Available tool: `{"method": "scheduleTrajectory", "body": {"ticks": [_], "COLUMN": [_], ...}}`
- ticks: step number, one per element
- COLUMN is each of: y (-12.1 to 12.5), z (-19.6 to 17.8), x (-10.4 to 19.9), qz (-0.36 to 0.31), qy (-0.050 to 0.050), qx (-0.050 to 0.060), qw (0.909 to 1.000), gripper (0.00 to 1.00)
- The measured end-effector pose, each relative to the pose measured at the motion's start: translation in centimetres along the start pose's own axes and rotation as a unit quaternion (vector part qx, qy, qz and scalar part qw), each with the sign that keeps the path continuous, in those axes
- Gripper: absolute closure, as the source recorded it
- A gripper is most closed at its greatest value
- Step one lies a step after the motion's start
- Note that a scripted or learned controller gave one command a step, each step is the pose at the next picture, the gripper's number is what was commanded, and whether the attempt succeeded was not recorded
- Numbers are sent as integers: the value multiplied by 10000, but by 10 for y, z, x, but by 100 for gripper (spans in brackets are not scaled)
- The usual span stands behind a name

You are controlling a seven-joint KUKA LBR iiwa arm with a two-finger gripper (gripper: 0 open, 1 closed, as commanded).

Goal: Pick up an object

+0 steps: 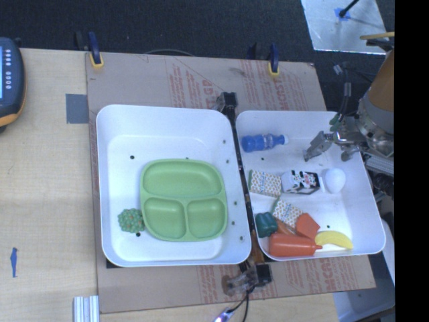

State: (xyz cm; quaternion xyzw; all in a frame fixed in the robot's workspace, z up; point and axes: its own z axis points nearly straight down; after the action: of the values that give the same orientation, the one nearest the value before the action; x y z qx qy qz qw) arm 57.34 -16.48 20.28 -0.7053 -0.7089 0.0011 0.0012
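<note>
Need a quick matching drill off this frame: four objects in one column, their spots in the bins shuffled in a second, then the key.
Things:
1. blue bottle
2. green divided plate
3. yellow banana
4. white egg

Places:
A. middle of the left bin
B. front right corner of the right bin
C. back left part of the right bin
D. right side of the right bin, just beside the black-and-white cow toy

Pairs: 1-C, 2-A, 3-B, 4-D
</note>
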Motion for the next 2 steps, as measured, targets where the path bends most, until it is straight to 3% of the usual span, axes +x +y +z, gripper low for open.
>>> {"method": "scheduleTrajectory", "body": {"ticks": [1,2], "y": [55,9], "z": [118,111], "x": [58,-7], "qz": [-33,29], "qy": [13,10], "qx": [35,18], "qw": [10000,10000], "gripper": [0,0]}}
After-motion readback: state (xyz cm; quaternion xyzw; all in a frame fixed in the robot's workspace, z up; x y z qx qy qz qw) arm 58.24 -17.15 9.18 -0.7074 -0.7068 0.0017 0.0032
